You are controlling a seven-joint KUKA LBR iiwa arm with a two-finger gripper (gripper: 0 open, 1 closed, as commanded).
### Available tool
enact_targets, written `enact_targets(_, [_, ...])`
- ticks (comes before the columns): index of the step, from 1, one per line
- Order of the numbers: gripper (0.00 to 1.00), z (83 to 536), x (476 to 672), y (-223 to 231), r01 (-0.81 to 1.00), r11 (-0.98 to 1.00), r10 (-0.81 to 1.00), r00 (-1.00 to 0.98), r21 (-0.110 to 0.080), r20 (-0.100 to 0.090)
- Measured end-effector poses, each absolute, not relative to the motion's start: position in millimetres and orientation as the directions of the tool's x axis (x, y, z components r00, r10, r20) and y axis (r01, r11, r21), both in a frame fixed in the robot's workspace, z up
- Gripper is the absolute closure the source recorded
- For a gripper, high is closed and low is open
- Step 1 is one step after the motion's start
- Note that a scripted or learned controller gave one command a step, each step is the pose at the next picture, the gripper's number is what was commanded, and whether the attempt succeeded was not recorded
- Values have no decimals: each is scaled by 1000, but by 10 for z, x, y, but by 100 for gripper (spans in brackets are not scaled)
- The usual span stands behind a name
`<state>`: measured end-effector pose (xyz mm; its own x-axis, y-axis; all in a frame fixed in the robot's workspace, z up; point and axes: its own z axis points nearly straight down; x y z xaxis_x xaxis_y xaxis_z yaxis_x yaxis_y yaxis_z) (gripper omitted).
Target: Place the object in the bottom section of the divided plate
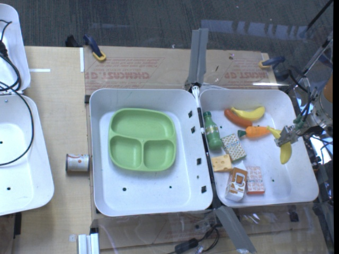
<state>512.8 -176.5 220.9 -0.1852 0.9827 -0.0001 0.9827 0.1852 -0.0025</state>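
Juice carton lies well below claw; carrot just left.

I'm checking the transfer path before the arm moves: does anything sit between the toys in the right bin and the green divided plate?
Only the two bins' raised white walls meeting in the middle, which the gripper must lift over. The green divided plate has bare bin floor around it.

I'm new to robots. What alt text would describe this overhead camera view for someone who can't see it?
A green three-section plastic plate sits in the left white bin. The right white bin holds toy foods, among them a green bottle, an orange carrot and a yellow banana, with the robot's gripper reaching in from the right.
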Motion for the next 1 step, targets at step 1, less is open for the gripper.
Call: enact_targets(1, [100, 2243, 5562, -601, 983, 183, 983, -183, -4, 0])
